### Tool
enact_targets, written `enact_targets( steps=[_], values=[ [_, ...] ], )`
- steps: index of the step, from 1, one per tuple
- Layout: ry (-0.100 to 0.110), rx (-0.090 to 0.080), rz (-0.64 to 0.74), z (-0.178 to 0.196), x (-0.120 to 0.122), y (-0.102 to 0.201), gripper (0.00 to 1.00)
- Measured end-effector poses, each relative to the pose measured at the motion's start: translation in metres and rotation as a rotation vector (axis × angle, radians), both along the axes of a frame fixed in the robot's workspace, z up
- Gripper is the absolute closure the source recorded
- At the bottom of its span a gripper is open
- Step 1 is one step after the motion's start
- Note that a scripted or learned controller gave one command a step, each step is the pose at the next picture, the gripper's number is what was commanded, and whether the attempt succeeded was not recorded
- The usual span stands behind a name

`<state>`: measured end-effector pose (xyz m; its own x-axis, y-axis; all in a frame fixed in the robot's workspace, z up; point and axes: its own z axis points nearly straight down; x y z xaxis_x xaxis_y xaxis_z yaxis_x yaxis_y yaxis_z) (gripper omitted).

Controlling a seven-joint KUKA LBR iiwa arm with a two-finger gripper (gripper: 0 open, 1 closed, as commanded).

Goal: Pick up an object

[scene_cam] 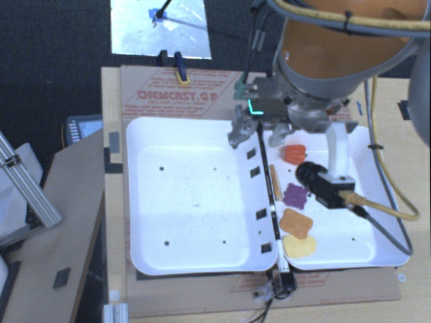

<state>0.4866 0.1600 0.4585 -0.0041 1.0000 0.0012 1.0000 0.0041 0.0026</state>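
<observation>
The gripper (258,134) hangs over the divider between the two bins, fingers spread and holding nothing, near the red-orange toy (293,154) in the right bin (377,247).

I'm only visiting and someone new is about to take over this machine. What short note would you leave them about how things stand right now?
Gripper: hanging over the divider at the far end of the bins; nothing visible between its fingers.
Objects: all in the right bin, near the divider: red-orange piece, purple piece, orange piece, yellow piece.
Done: nothing picked up yet.
Left: lower onto one piece, grasp and lift it.
</observation>
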Motion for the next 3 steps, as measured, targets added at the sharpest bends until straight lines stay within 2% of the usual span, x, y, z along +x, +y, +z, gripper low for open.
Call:
enact_targets(
  steps=[1, 2, 3],
  values=[
    [-0.004, 0.002, 0.004, 0.011, 0.001, 0.0, 1.0],
    [-0.001, 0.001, 0.003, 0.025, 0.0, 0.033, 1.0],
    [-0.007, 0.001, -0.001, 0.069, 0.067, 0.056, 1.0]
  ],
)
